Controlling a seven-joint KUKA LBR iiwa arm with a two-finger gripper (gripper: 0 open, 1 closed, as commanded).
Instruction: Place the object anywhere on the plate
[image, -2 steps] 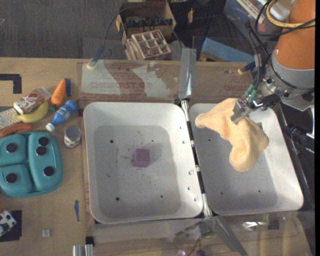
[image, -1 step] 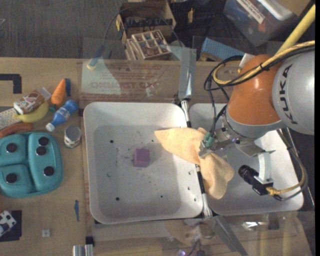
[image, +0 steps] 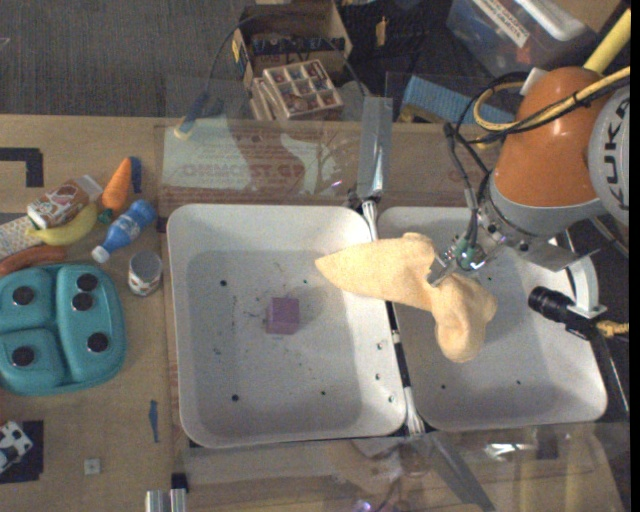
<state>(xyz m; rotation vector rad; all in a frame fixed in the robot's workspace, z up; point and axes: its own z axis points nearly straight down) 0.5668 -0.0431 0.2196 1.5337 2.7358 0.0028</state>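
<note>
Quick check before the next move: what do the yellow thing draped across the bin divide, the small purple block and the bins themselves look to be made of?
Yellow thing: soft cloth, likely; matte, folding limply over the divide by the end effector.
Purple block: probably foam or plastic; dull, squared faces, too small to tell.
Bins: rigid white plastic, seemingly; smooth, slight sheen, moulded rounded rims.

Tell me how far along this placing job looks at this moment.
Done: nothing visibly placed. In hand: the gripper sits at the yellow cloth, which drapes across the seam between the left bin and right bin. Left: setting an object down; the purple block lies alone in the left bin.
</note>
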